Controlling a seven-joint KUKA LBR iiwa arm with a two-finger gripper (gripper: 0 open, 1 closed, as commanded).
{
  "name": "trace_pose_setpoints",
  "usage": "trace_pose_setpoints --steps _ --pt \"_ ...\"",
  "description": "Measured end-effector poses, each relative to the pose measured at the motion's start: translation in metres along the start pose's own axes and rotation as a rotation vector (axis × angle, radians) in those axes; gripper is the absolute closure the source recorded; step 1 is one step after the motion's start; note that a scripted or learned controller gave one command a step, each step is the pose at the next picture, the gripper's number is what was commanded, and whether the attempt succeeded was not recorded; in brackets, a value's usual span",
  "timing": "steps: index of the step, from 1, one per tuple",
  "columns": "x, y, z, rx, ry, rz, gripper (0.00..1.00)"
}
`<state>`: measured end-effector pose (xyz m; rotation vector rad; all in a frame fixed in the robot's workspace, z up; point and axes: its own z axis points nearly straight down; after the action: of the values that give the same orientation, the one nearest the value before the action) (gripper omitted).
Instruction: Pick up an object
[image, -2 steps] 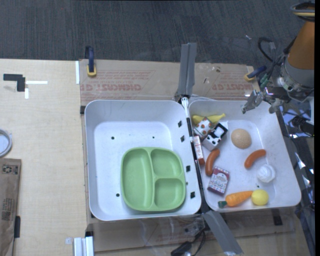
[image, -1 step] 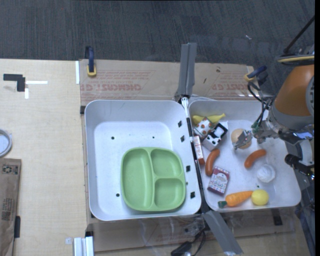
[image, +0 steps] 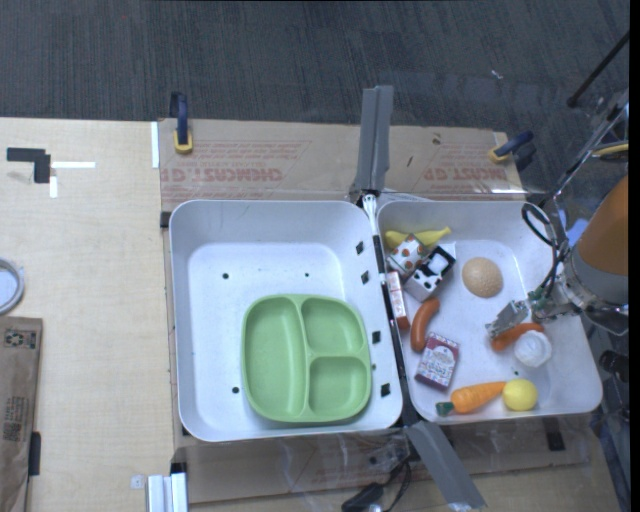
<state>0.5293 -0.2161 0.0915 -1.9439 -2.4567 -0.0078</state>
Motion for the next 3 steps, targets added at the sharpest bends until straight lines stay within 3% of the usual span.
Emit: trace_pose_setpoints --steps 1,2,3 --pt "-0.002 0.000 -0.010 -0.003 -0.006 0.004 1.00" --pt "0.000 0.001 -0.009 -0.002 -0.003 0.001 0.00" --pt "0.039 -0.044 0.001 0.000 -0.009 -0.075 0.00"
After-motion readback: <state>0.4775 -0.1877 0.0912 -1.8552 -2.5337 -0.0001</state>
